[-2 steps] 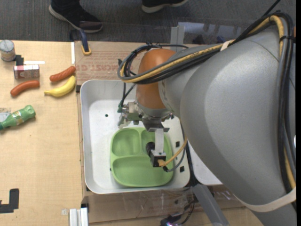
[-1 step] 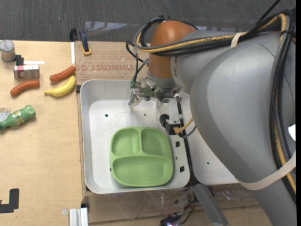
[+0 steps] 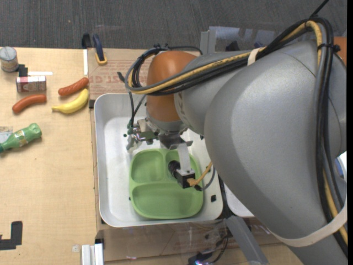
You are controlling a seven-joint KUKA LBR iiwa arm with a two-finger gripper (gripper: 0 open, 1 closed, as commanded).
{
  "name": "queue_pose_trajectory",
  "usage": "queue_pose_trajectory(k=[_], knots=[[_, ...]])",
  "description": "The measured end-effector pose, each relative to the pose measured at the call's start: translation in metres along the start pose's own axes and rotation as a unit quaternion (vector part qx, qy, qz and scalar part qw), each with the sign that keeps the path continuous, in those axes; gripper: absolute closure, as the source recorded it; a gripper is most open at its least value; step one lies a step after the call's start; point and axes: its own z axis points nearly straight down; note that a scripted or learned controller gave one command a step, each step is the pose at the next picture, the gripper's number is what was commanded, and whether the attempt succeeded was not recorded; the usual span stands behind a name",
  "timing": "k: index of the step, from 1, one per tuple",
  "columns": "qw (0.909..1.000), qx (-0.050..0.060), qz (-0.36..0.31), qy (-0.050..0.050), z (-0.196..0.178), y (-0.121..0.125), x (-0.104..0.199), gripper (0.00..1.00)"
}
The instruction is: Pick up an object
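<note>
- In the left white bin (image 3: 103, 164), a green divided plate (image 3: 160, 202) lies flat toward the near end, with two small compartments at the far side and one long one at the near side.
- Above the plate's far edge hangs the gripper (image 3: 165, 145), low in the bin beneath the arm's (image 3: 265, 126) orange band; its body hides the tips, so I cannot tell whether it is released or clenched.
- Nothing is seen held in the gripper.
- The arm covers most of the right side of the view.
- On the wooden tabletop (image 3: 49, 203) left of the bin lie a yellow banana (image 3: 73, 103) and two red sausages (image 3: 73, 86) (image 3: 29, 102), close together.
- Farther left are a small box (image 3: 30, 83), a round tin (image 3: 7, 58) and a green bottle (image 3: 21, 137) on its side.
</note>
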Motion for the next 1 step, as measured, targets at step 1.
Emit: queue_pose_trajectory(k=[1], knots=[[1.0000,-0.001,0.005,-0.001,0.0000,0.0503,-0.0828,0.00]])
